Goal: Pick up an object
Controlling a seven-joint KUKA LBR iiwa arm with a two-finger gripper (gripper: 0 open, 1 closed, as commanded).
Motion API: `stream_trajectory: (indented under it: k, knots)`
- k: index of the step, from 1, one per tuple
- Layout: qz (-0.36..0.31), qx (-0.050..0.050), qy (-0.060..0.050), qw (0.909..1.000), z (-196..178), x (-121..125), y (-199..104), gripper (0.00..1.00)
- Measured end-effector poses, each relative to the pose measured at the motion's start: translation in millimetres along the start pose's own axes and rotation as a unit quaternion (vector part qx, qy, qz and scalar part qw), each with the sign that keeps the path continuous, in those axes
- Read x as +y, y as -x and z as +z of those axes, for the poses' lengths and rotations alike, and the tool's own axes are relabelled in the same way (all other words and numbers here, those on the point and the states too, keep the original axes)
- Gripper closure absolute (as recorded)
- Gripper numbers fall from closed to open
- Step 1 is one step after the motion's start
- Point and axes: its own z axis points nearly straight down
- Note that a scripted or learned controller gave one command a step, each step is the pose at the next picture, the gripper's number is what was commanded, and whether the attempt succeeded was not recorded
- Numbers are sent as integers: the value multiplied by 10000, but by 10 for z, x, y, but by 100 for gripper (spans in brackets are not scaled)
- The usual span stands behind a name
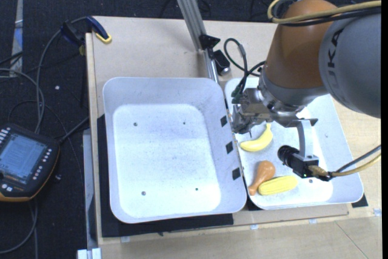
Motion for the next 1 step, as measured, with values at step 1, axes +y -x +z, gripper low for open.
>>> stream_trajectory:
  k: [1]
  knots:
    - [4, -1, -2, 10000, 74, -84, -608, 100]
